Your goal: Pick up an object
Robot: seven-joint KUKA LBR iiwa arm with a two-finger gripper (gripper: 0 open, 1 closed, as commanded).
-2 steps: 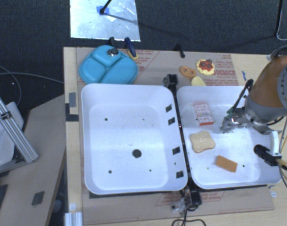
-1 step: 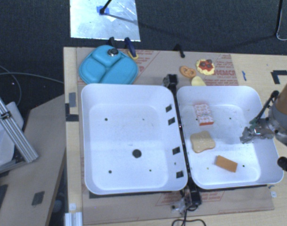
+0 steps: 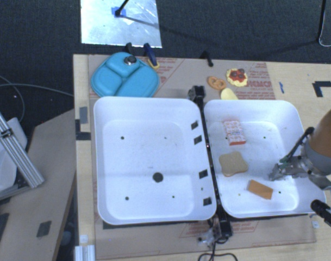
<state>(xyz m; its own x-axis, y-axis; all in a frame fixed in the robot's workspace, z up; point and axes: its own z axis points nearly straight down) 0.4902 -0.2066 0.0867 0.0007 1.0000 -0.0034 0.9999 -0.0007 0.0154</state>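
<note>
Nothing has yet been picked up: the gripper (image 3: 278,173) is held low in the right bin (image 3: 287,112) with its fingers narrowly parted around nothing, just beside the orange block (image 3: 260,189), while the toast (image 3: 233,163) and carton (image 3: 234,132) lie untouched.

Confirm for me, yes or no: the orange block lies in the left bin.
No: the orange block lies in the right bin, beside the toast piece.
</note>
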